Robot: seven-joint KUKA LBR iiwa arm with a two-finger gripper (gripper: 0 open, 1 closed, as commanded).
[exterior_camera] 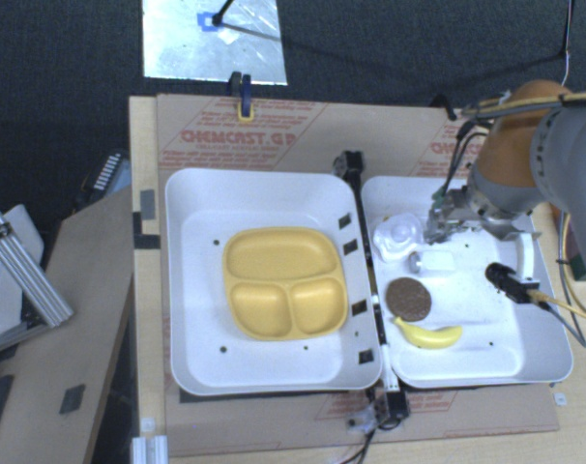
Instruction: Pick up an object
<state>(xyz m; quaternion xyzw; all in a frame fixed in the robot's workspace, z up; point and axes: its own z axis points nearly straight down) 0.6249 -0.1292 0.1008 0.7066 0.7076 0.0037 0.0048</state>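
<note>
In the right bin (540,351), a yellow banana (429,335) lies near the front. A brown round disc (408,299) sits just behind the banana. Farther back are a small white block (436,259) and a clear, whitish cup-like object (398,236) near the bin's left wall. My gripper (444,218) hangs low over the back of this bin, just right of the cup-like object and behind the white block. I see nothing held in it.
The left bin (196,259) holds a yellow three-compartment tray (278,280). A black divider (361,259) runs between the bins. A clamp (243,95) sits at the back edge of the cardboard, with a shiny sheet (211,27) beyond it.
</note>
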